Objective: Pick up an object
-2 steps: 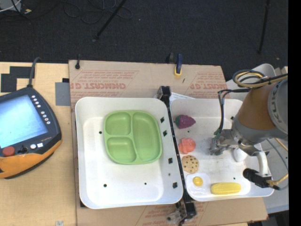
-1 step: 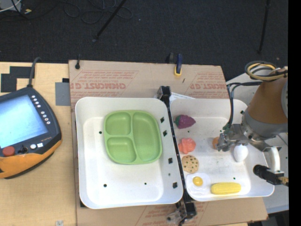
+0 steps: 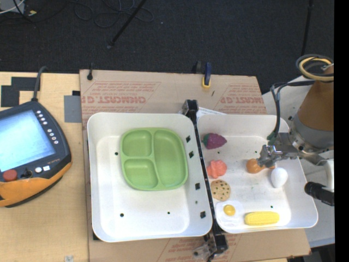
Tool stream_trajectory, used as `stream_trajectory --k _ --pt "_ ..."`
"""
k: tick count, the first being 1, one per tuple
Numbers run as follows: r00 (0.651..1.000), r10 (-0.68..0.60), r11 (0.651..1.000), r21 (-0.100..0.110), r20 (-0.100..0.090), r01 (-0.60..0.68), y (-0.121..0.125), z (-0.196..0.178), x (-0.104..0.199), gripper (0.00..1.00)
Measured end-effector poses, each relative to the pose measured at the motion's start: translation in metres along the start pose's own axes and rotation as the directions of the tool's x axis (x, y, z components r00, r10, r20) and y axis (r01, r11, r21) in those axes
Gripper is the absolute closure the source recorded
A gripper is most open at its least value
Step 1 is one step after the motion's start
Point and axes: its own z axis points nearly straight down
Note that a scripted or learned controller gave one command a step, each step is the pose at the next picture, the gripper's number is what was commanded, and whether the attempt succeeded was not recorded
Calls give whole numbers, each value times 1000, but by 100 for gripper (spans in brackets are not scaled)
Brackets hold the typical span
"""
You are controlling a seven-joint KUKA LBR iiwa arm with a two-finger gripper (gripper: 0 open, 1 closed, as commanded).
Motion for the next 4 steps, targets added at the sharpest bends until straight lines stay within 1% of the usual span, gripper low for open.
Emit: stream_trajectory --k 1,2,3,4 --pt "1000 0 1000 -1 0 0 0 -22 -1 100" --pt "1000 -3 1000 4 -2 3 12 -11 46 100" --pt "1000 -4 1000 1 -1 4 29 -24 101 100" --pt "1000 -1 1000 4 0 1 36 -12 139 100"
